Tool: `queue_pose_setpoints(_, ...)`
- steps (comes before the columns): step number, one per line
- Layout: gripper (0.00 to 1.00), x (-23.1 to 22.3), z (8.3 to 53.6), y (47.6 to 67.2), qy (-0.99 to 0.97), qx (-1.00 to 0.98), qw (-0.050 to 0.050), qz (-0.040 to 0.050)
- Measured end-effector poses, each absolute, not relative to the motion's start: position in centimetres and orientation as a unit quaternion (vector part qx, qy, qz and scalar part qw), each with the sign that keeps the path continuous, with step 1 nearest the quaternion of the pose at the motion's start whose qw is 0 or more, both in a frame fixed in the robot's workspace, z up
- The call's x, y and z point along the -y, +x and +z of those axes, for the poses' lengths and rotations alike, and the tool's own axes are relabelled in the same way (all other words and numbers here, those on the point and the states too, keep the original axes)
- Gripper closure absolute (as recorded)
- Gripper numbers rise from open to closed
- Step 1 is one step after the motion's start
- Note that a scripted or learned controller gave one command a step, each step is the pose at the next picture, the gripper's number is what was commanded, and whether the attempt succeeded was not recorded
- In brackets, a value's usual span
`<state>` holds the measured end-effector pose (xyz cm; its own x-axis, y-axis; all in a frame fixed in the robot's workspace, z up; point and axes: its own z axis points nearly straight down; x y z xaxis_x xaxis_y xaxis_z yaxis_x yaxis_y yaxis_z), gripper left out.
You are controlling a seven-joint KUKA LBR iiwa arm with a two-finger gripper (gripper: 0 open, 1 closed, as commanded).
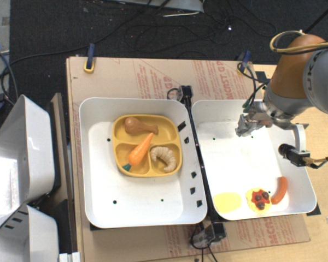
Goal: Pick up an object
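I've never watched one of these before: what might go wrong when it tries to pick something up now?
The gripper hovers over bare floor at the right bin's far end, so closing there would likely catch nothing. The flat yellow piece, the small red piece and the sausage lie near the bin's near wall, which could get in the way of a grasp.

A brown board-topped desk (153, 75) stands on dark floor (38, 21); black cables (153, 29) trail toward twelve o'clock.
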<state>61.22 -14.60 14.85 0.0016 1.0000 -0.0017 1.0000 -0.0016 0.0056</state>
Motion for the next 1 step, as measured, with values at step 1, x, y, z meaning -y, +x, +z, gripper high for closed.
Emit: queue_pose_setpoints(1, 1.0, 15.03, 19.33, 61.76, 0.706, -0.708, 0.003, 0.0015)
